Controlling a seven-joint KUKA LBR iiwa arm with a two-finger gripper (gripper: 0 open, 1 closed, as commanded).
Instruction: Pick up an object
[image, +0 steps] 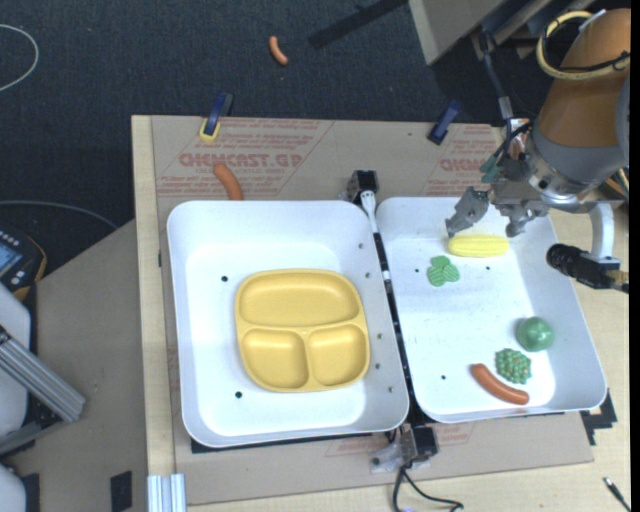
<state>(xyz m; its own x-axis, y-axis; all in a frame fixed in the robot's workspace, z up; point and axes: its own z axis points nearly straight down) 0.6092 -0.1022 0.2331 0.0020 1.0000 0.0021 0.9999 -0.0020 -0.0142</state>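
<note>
Two white bins (190, 300); one yellow tray (300, 328); right bin: one corn cob (478, 245), two broccoli (442, 271), one green ball (535, 333), one sausage (497, 384). Gripper (492, 218) jaws apart above the corn cob. Board (300, 150) printed "CHEMCAST".

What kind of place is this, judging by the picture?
Probably a robotics lab bench: a robot arm reaches over two white bins, toy food like the yellow corn lies inside, and clamps hold the board.

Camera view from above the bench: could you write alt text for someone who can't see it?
A grey and orange robot arm reaches in from the right, its open gripper poised just above a yellow corn cob in the right white bin. That bin also holds green toy vegetables and a sausage; the left bin holds a yellow divided tray.
</note>
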